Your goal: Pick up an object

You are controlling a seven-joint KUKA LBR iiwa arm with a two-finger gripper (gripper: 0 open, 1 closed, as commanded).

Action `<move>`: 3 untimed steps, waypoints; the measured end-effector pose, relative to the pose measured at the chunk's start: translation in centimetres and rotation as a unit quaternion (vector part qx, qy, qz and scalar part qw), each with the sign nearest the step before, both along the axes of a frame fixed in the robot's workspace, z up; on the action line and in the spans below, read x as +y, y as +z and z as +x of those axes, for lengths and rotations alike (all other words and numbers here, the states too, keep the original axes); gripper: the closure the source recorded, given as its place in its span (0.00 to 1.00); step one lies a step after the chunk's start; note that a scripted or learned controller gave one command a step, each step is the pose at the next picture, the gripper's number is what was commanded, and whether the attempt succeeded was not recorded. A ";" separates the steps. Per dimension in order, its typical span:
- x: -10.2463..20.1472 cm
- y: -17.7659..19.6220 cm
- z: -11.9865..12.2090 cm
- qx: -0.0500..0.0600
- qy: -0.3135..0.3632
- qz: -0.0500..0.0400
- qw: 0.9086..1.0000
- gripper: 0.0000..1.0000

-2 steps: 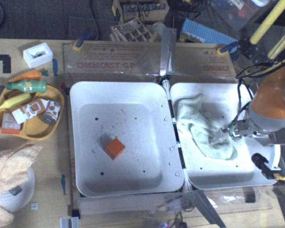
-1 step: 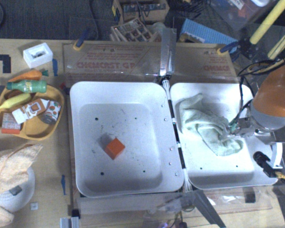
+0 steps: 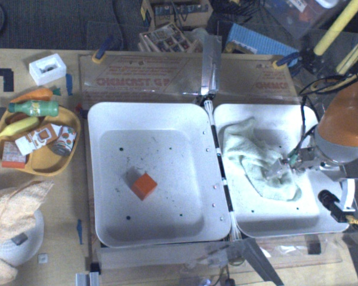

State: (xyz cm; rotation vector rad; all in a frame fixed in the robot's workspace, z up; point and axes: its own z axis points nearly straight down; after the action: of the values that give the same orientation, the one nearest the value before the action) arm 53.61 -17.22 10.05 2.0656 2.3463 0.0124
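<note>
An orange block [image 3: 145, 186] lies alone near the middle of the left bin [image 3: 107, 124]. A crumpled pale green cloth [image 3: 253, 154] spreads over the middle of the right bin [image 3: 310, 204]. My gripper [image 3: 281, 167] reaches in from the right and sits low on the cloth's right part, its tips blurred against the fabric. The arm's orange band [image 3: 345, 121] shows at the right edge, above the wrist.
A yellow bowl [image 3: 58, 163] of toy food and packets stands left of the bins, with a white box [image 3: 48, 68] behind it. A beige cloth and a grey cap lie at the lower left. Clear plastic walls rise behind both bins.
</note>
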 end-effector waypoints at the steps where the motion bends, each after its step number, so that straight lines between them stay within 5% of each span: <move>1: 1.0 -1.0 4.4 0.003 0.049 0.000 0.999 0.00; 2: 1.0 0.1 4.6 0.000 0.048 0.000 0.999 1.00; 3: 1.0 0.1 4.6 0.000 0.048 0.000 0.999 0.00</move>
State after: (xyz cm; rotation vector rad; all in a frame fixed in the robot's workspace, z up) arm 58.18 -16.25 10.19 1.9513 2.4425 0.0131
